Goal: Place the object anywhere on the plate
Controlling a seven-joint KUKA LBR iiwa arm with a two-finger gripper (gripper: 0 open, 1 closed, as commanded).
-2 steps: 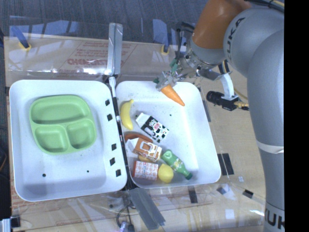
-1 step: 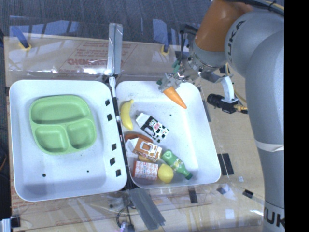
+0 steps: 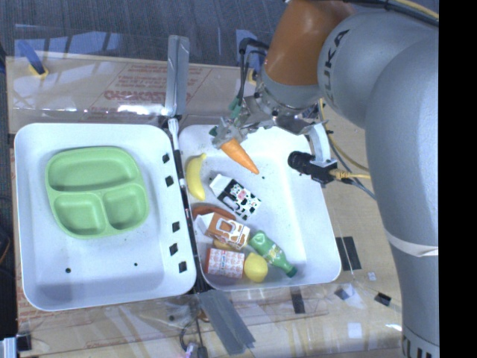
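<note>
We note a pale wooden bench point(image 3: 82, 80) under clear plastic sheeting, dark grey carpet beyond it. Two shallow white bins sit side by side. Left white bin point(image 3: 45, 274) holds a light green three-compartment plastic plate point(image 3: 97, 191).

Right white bin point(image 3: 317, 230) carries a yellow banana point(image 3: 194, 176), a black-and-white spotted carton point(image 3: 237, 197), an orange-brown box point(image 3: 227, 231), a green bottle point(image 3: 274, 253) and a yellow lemon point(image 3: 255, 268).

The orange tapered toy carrot point(image 3: 240, 154) has green leafy top, tip pointing lower right, over the right bin's upper part. The hand point(image 3: 228, 133) is clamped on its leafy end.
</note>
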